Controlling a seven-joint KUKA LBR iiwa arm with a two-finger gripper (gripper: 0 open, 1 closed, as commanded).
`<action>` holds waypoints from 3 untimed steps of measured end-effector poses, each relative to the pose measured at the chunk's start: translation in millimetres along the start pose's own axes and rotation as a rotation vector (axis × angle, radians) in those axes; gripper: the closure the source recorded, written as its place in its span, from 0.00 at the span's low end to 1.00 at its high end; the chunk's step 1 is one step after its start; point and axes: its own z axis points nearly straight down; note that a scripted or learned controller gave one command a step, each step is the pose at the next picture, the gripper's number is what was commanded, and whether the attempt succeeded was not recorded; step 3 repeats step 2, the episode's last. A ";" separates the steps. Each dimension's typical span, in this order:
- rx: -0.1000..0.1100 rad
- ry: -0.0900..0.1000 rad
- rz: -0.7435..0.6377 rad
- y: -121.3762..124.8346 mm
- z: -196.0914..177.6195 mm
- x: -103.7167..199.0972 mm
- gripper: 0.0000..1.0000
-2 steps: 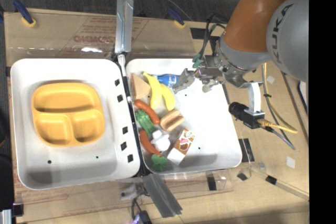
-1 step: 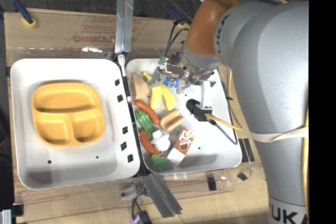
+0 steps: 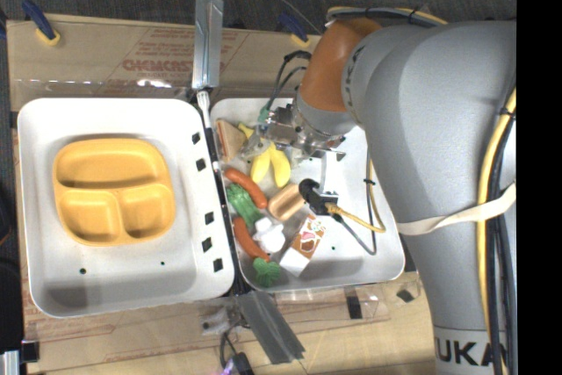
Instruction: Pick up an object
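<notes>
Yellow banana (image 3: 270, 167) lies just beneath the pincer (image 3: 283, 136), fingers hidden.

Toy food pile (image 3: 263, 215) heaped along right bin's (image 3: 369, 263) left side.

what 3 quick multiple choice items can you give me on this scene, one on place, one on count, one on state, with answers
1. Where does the yellow tray lie?
A. in the left bin
B. in the right bin
C. on the cardboard behind the bins

2. How many compartments does the tray have?
A. one
B. three
C. six

3. How do the toys in the right bin lie?
A. spread evenly across the bin
B. stacked in the tray
C. crowded along the bin's left side

Answers:
1. A: the tray sits in the middle of the left bin.
2. B: one long section above two smaller ones.
3. C: the banana, carrots and the rest bunch up next to the divider, under the arm.
</notes>
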 end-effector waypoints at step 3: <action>-0.009 0.004 -0.076 13.9 -105.0 69.3 1.00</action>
